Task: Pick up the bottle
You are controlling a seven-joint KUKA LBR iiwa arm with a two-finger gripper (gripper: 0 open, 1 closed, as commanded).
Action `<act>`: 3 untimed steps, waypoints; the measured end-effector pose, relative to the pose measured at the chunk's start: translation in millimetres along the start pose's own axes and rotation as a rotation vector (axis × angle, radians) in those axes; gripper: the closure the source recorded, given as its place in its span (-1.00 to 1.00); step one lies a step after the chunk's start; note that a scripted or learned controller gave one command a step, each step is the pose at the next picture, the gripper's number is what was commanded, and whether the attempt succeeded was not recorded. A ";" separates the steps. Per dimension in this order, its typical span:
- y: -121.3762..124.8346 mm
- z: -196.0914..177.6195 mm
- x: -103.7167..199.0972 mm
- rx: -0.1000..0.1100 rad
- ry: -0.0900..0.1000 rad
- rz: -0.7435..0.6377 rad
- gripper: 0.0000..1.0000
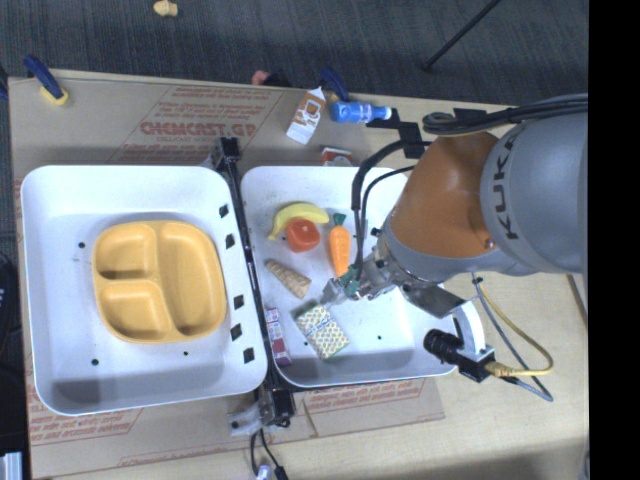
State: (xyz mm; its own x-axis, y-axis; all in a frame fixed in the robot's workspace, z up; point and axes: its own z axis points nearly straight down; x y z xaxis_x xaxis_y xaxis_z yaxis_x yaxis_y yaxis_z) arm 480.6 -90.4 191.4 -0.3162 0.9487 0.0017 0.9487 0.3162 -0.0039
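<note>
One fixed camera looked down on the worktop (500, 408) at a slant.

It sat above the bench and far enough back to take in both white bins whole, the left bin (40, 268) and the right bin (390, 363) side by side across the middle of the picture. Dark floor (300, 18) ran along the top of the frame beyond the worktop's far edge, so the lens faced away from the near edge and tilted downward. The arm (500, 208) came in from the right and stood closest to the lens, looming large over the right bin's far corner.
</note>
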 end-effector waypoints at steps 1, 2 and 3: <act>10.5 0.2 45.8 0.002 0.001 0.243 1.00; 19.9 -144.4 73.6 -0.004 -0.001 0.245 1.00; 10.6 0.9 48.8 0.002 0.001 0.158 1.00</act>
State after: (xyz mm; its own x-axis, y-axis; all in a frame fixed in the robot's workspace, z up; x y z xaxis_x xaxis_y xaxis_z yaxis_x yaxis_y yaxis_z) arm 475.2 -40.8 190.5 -0.1635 0.9865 0.0018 0.9865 0.1635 -0.0065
